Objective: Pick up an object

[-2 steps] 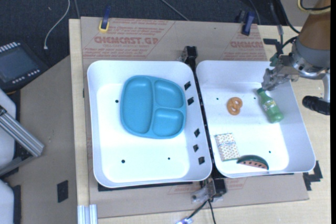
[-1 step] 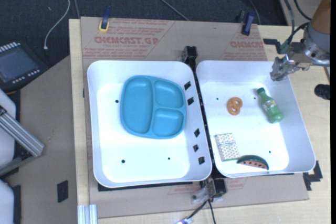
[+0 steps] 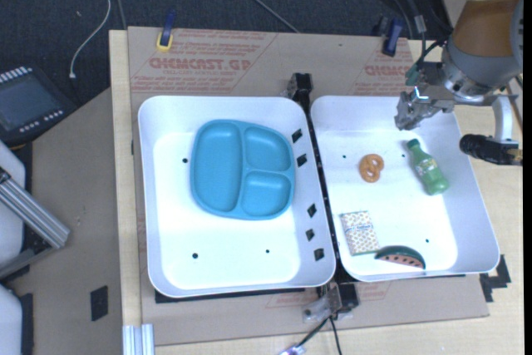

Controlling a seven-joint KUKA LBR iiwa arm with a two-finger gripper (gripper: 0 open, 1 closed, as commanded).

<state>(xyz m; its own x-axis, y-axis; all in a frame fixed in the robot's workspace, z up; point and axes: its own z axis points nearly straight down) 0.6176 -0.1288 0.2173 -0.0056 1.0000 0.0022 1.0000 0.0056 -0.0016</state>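
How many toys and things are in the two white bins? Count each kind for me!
Blue divided plate: 1
Green bottle: 1
Pretzel: 1
Patterned square packet: 1
Watermelon slice: 1
Total: 5 things. The plate is in the left bin; the other four are in the right bin.

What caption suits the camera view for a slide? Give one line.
Gripper above the right bin near a green bottle, pretzel, packet and watermelon slice; blue plate in left bin.
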